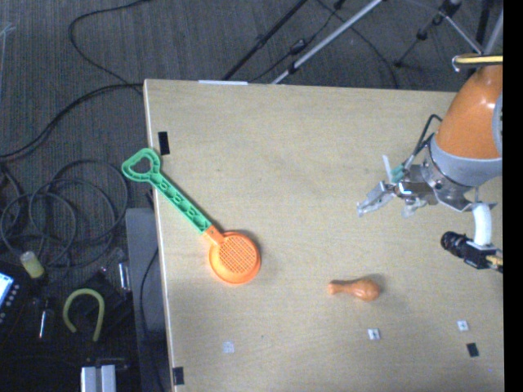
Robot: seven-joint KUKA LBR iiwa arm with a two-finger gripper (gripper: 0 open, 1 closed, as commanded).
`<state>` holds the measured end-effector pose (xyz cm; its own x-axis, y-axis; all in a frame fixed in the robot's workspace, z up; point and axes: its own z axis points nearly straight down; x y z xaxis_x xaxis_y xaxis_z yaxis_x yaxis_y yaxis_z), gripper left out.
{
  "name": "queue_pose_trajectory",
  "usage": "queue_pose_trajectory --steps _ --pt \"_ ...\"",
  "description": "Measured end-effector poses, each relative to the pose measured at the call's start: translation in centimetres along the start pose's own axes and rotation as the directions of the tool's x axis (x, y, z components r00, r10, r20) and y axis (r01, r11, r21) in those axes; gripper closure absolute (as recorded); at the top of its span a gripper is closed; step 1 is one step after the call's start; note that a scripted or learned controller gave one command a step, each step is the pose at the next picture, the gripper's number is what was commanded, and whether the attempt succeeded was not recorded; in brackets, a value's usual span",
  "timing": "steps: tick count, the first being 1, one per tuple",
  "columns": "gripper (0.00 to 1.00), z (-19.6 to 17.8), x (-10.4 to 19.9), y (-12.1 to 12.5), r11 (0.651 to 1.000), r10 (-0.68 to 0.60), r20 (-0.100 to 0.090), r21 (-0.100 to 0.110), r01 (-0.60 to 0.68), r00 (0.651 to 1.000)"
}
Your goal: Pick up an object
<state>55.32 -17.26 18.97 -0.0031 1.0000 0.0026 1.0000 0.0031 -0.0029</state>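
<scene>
A toy strainer with a green handle [175, 194] and a round orange mesh head [234, 257] lies on the left part of the beige board [310, 137]. A small orange pear-shaped object [357, 288] rests toward the front, right of centre. My gripper [374, 188] hangs at the right side of the board, above and a little right of the orange object and apart from it. Its pale fingers are spread open and point left, with nothing between them. The orange band and grey wrist [470, 133] sit behind it.
Small white tags [373, 333] and black marks [472, 349] dot the board's front right. A black fitting [467, 249] hangs below the wrist. Off the board's left edge, the floor holds cables [57, 211] and a green hook [83, 309]. Tripod legs [343, 19] stand behind.
</scene>
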Motion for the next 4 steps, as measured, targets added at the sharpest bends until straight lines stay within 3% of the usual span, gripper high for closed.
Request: queue_pose_trajectory --steps 1,2,3,4 --pt "0.0 9.4 0.2 4.3 0.995 0.098 0.0 0.001 -0.098 0.995" --pt "0.0 10.6 -2.8 10.8 0.994 0.105 0.005 -0.002 -0.105 0.994" --pt "0.0 8.4 -4.1 11.6 0.938 -0.347 0.007 -0.001 0.347 0.938" --pt "0.0 10.5 -2.5 11.6 0.804 -0.595 0.006 0.0 0.595 0.804"
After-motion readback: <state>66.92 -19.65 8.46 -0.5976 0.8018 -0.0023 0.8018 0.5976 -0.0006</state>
